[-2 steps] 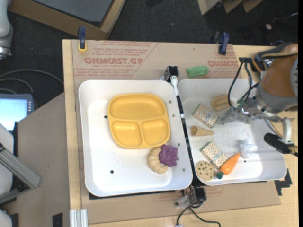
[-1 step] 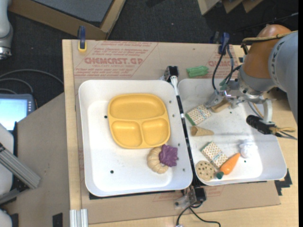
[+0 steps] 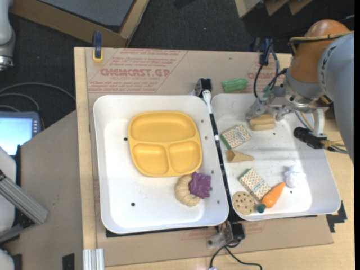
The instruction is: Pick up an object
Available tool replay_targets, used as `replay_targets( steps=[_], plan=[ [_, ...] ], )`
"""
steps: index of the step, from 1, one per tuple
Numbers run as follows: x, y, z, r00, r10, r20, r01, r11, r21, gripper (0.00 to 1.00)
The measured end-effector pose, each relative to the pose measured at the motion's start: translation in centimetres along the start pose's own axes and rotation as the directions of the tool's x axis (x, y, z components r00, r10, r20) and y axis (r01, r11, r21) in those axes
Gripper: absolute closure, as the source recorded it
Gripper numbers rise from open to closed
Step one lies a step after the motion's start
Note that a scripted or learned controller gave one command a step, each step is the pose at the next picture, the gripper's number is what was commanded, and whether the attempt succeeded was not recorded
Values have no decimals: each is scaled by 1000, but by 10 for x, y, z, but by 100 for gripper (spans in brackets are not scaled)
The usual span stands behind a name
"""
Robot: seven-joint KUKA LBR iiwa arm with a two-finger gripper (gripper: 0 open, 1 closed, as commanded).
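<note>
White plastic is what you are working over: two shallow bins side by side, the left bin [image 3: 109, 167] and the right bin [image 3: 315, 167], their walls keeping loose items within the arm's reach. Next in size is the yellow divided plate [image 3: 165, 142], lying flat in the left bin with a beige ring-shaped toy [image 3: 184, 193] and a purple toy [image 3: 200, 184] touching each other just below it. Your gripper [image 3: 269, 108] has its tip low in the right bin's upper part, right at a tan block [image 3: 262, 122], which looks like the target; whether the jaws are apart or together you cannot tell here. Smaller candidates lie further down that bin: two checkered crackers [image 3: 236, 135], a wedge [image 3: 240, 156], a carrot [image 3: 273, 194] and a cookie [image 3: 243, 202].
</note>
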State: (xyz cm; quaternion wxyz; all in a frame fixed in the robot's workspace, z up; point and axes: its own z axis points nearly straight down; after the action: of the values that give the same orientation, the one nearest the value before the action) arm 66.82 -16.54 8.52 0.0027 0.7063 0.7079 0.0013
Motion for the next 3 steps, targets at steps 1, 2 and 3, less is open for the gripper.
replay_targets(
  steps=[1,2,3],
  plan=[
    [-50,0,-1,1000,1,-28,-1,1000,14,0],
    [-34,-1,0,1000,0,-4,0,1000,7,0],
    [-35,-1,-11,1000,1,-1,-1,1000,4,100]
  ],
)
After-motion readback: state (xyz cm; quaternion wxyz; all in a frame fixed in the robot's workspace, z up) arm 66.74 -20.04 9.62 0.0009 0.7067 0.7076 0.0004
